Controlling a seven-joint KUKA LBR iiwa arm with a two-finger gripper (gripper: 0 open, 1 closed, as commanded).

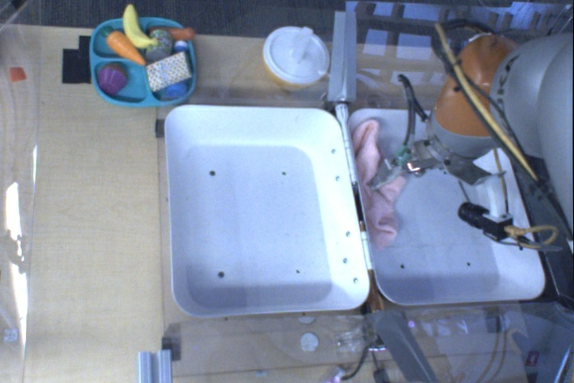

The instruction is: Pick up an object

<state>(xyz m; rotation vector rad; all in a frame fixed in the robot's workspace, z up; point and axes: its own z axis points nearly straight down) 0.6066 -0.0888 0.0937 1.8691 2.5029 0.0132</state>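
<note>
I have the gripper (392, 169) down in the right bin (466, 269), against the pink cloth (375, 193) along its left wall. I cannot tell how the hand is set.

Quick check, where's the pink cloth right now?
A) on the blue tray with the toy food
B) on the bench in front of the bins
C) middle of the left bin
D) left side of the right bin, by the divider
D: the pink cloth lies bunched along the left wall of the right bin, with the pincer down at its right edge.
</note>
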